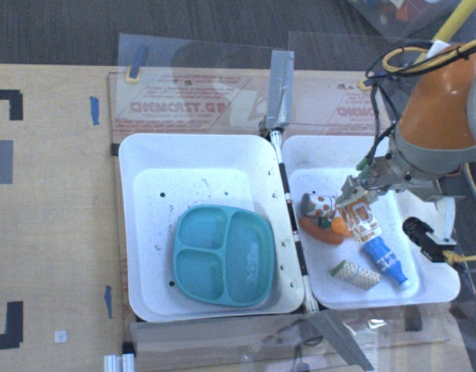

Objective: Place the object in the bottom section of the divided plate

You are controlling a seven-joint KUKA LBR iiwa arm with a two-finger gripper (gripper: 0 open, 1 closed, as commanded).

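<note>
While your table (52,208) carries the left bin (145,161) with its teal divided plate (224,256) bare, the task remains undone: your pincer (360,200), grip unreadable, hovers among right-bin objects near the orange toy (323,229).

Two white bins sit side by side on the bench: the left bin (137,177) holds a teal divided plate (225,256) lying flat toward its near right corner, with two small sections on the left and one long section on the right. In the right bin (436,285), the gripper (360,194) hangs low over a cluster of things near the left wall, an orange piece (322,231) and a small spotted toy (318,204) touching it. Just right of these lies a blue tube (385,260), and near it, toward the near wall, a small patterned packet (356,274).
</note>
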